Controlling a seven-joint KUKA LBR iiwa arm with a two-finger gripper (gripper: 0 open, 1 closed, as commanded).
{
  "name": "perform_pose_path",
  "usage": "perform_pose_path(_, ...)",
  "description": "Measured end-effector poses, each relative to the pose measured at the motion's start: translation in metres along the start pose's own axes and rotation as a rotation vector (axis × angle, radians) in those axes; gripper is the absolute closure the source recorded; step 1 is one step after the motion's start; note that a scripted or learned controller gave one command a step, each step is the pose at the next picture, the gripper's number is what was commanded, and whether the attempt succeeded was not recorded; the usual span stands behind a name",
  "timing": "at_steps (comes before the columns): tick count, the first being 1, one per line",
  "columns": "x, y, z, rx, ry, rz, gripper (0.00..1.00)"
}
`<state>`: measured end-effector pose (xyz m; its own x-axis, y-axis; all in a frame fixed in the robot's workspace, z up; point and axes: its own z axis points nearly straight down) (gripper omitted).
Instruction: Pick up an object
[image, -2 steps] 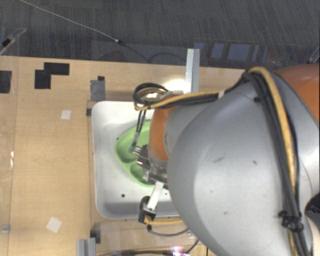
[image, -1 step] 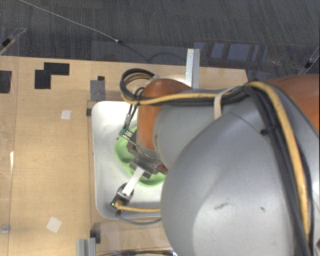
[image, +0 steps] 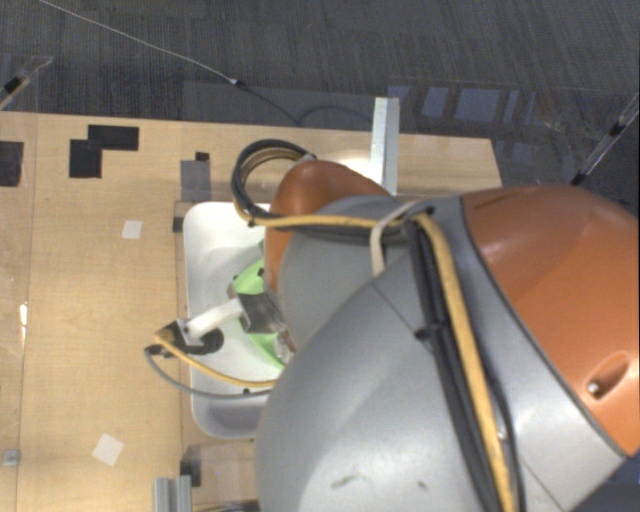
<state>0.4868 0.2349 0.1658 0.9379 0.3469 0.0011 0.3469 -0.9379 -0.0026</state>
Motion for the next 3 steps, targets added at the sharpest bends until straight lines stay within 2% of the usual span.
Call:
perform_pose_path(1, 0.0, 0.0, -0.012, 0.0, 0.002, 0.151, 1.0)
perform_pose_path(2, 0.002, 0.0, -0.023, 0.002, 0.003, 0.15, 1.0)
perform_pose_path(3, -0.001, 0.0, 0.007, -0.002, -0.003, -0.325, 1.0)
